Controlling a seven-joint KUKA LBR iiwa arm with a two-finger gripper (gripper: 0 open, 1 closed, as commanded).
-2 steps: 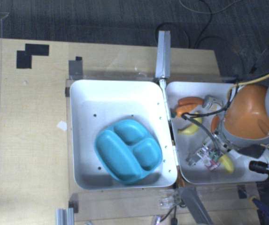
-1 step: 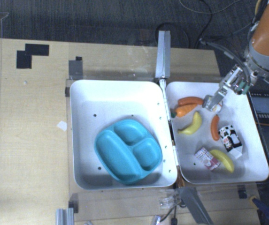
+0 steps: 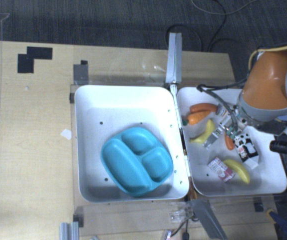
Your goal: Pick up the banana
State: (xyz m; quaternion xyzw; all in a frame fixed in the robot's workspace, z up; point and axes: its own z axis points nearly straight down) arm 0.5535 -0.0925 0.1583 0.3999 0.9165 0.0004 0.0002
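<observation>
The gripper sits low in the right bin, near the middle of its floor, with the grey arm and its orange band reaching in from the right above it. Whether the gripper is spread or closed cannot be determined from this angle — the wrist hardware and cabling crowd the tip, and no object is seen caught in it. Two yellow banana-shaped items lie in this bin. One banana rests just to the left of the gripper, close to the divider between the bins, its long axis running diagonally from upper right to lower left. A second banana lies toward the near edge of the bin, below and slightly right of the gripper, its long axis running from upper left to lower right, beside a small wrapped packet. Two orange carrot-like pieces lie at the far side of the bin, above the first banana. The left bin holds a blue divided tray and plays no part here. Judged from position alone, the first banana is the nearer target — a short shift leftward would place the tool over it, and the grasp would best be made across its diagonal axis, not along it.
</observation>
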